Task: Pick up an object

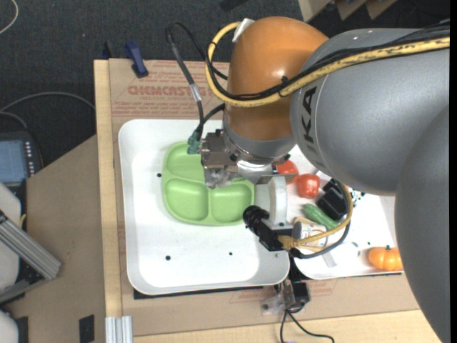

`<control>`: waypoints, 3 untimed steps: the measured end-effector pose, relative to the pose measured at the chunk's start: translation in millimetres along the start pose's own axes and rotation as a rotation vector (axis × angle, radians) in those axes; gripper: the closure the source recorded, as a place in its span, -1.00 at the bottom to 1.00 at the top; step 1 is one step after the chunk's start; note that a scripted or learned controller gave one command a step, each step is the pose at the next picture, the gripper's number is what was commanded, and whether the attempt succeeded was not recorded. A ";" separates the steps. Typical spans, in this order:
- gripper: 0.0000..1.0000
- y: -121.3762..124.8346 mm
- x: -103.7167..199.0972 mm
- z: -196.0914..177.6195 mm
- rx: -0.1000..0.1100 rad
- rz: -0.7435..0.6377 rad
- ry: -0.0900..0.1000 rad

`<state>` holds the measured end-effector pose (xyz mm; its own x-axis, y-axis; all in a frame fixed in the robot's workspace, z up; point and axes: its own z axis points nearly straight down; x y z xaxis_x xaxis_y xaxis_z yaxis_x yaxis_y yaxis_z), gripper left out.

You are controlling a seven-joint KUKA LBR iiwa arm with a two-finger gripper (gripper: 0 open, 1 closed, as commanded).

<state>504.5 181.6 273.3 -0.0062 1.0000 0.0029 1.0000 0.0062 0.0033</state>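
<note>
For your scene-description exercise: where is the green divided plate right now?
The green divided plate lies in the left white bin, toward its right side, partly under the arm's wrist.

Up and left of the gripper [218, 176], a blue clamp [136, 58] sits on the brown board [153, 91] with red lettering. Well off to the gripper's left, a blue-lit screen [13, 159] and an aluminium rail [28, 252] stand over dark carpet [57, 34].

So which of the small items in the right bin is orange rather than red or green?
The small orange pumpkin-like piece near the right bin's front edge; the red tomato-like piece and the green piece lie further back.
</note>
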 end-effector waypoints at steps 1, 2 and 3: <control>1.00 -25.2 44.9 -121.2 -0.009 -0.002 0.006; 1.00 -23.8 43.8 -207.4 -0.008 0.004 0.003; 1.00 -25.0 40.1 -177.9 0.009 0.007 -0.005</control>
<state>478.7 221.0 451.2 0.0008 1.0000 -0.0022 1.0000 -0.0008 -0.0058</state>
